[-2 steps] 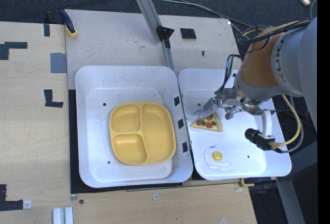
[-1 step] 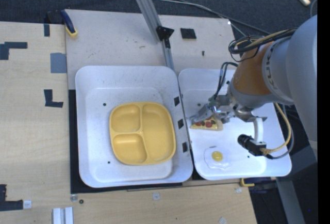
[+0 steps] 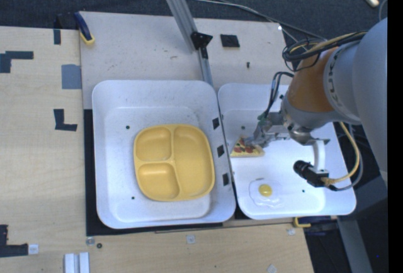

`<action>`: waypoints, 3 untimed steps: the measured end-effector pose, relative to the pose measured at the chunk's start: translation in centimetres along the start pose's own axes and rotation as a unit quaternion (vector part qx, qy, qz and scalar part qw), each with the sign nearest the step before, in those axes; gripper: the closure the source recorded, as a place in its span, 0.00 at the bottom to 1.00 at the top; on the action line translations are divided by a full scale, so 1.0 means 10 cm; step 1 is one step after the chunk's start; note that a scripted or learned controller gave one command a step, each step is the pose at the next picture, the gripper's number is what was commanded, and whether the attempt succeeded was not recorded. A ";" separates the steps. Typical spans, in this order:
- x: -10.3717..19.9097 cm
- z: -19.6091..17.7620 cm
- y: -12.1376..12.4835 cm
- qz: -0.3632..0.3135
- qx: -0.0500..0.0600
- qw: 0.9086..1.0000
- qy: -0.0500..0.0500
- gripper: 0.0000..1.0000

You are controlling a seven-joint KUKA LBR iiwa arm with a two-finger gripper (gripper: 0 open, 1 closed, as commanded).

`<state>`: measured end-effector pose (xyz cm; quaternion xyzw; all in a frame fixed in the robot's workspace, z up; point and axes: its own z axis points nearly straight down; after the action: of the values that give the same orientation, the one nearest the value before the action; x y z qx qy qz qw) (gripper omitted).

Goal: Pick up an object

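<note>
From the overhead camera, you see the gripper [image 3: 257, 138] lowered near the right bin's [image 3: 334, 202] left wall, right above the pizza slice [image 3: 246, 150], likely lined up for a grab. You cannot tell its grip state. The fried egg [image 3: 264, 192] lies near the front edge.

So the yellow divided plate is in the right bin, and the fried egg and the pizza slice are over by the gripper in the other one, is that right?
Not quite. The camera view shows the yellow divided plate in the left bin, not the right one. The rest holds: the fried egg and the pizza slice lie in the other bin, the right one, with the gripper just above the slice.
</note>
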<state>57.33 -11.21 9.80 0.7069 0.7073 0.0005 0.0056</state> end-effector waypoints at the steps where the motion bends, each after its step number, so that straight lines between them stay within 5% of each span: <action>1: 0.06 -0.57 0.08 -0.001 0.003 1.000 0.003 1.00; 3: 0.04 -1.19 0.06 0.000 0.004 1.000 0.004 1.00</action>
<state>57.82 -10.74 21.72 0.7068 0.7074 0.0003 0.0003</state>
